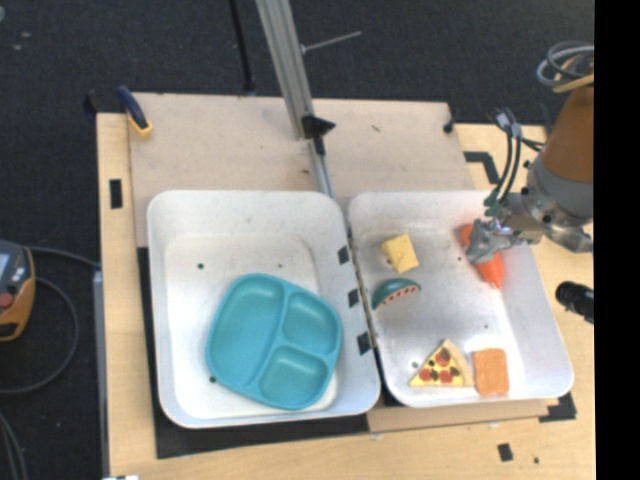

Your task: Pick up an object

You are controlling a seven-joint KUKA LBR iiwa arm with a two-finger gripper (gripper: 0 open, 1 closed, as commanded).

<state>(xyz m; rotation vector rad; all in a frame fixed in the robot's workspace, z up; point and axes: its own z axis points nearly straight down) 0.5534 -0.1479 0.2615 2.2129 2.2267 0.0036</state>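
My gripper (488,240) hangs over the right side of the right bin (455,208), at the end of the grey arm with the orange band (570,148). Directly under it lies a long orange-red toy (493,270), slanted, with one end poking out at the gripper's upper left and the other at its lower right. The gripper's body covers the toy's middle, so I cannot tell whether it is gripped. Also in this bin are a yellow block (400,253), a teal and red half-round toy (395,291), a pizza slice (440,366) and an orange square piece (490,371).
The left bin (180,228) holds a teal divided plate (275,340). A metal post (290,63) rises behind the bins, with a rod running down to the gap between them. Cables (510,158) hang beside the arm at the right.
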